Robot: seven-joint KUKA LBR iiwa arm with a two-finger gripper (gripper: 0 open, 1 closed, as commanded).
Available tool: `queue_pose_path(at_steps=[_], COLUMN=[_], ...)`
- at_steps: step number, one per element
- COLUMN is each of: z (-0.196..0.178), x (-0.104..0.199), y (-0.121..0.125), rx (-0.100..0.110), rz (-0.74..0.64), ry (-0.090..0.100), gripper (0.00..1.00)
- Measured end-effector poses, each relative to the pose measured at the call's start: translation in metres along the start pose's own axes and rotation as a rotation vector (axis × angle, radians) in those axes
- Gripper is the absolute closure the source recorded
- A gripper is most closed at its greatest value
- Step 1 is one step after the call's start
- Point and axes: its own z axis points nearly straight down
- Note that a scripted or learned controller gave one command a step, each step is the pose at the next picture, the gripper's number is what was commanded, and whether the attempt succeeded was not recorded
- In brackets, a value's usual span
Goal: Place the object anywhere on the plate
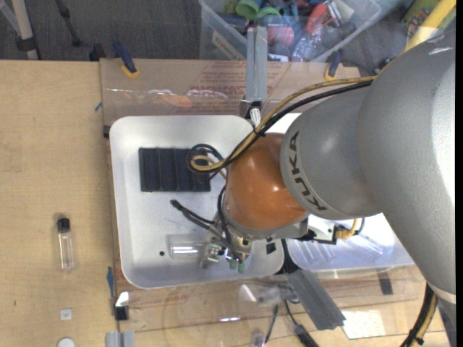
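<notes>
Our gripper (226, 254) hovers low beside a clear vial (182, 248) in the left bin (130, 194); jaw state unclear, so we should centre carefully before closing.

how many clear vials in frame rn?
2. One clear vial with a dark cap lies on the wooden bench left of the bins. A second vial lies in the left bin, near its front edge, beside the gripper. The arm may hide more.
</notes>
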Motion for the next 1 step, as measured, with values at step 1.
queue_pose_path(at_steps=[1], z=[-0.1109], x=[0.0194], y=[0.0502], rx=[0.013], rz=[0.241], ry=[0.008], gripper=[1.00])
